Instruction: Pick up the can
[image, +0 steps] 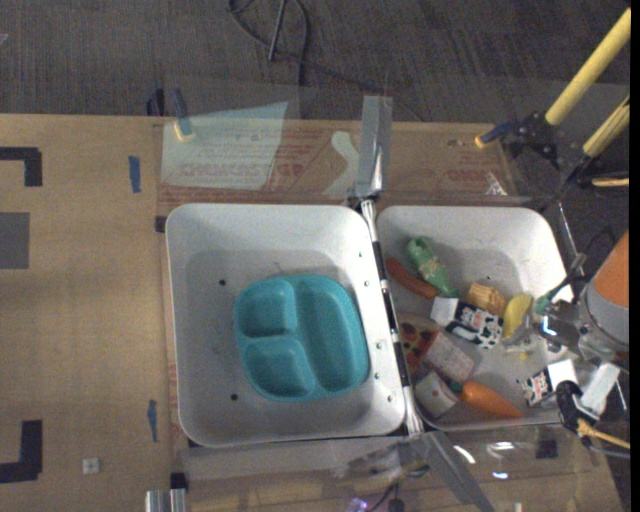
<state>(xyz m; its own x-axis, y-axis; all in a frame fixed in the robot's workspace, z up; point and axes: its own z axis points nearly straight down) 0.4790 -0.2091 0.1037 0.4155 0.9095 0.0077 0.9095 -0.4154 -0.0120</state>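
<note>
The can (436, 394), silvery with a dark label, lies on its side in the front left corner of the right bin (470, 222). It touches an orange carrot (490, 400) and a brown box (450, 355). My gripper (553, 326) hangs over the right side of that bin, next to a yellow banana (516, 313). It is well to the right of the can and a little behind it. The grey arm with its orange band (612, 285) enters from the right edge.
The right bin also holds a green bottle (428, 262), a red chili (412, 280), two cow-patterned cartons (474, 322) (542, 384) and a pizza slice (412, 342). A teal divided plate (298, 336) lies in the left bin (200, 300). Yellow poles (590, 65) stand at the back right.
</note>
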